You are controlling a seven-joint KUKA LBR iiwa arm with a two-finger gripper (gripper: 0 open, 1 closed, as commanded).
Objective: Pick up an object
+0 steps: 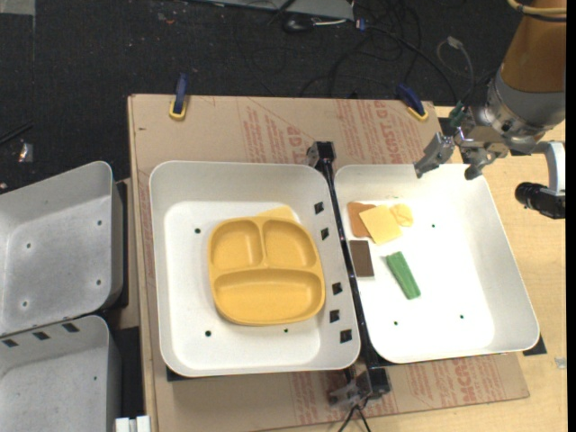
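Red "MICRO" print [490, 378] on cardboard [234, 124]

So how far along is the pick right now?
Nothing looks picked yet. The gripper hangs open over the right bin's back edge with nothing between its fingers. The green block, yellow piece and brown block lie in that bin. Descending, grasping and lifting remain.

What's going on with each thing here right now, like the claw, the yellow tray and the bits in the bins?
Gripper: open, holding nothing, above the far edge of the right bin.
Yellow divided tray: flat, right way up, in the left bin.
Green block: lying flat in the right bin, untouched.
Brown block: flat by that bin's left wall.
Yellow piece: lying partly on an orange-brown piece.
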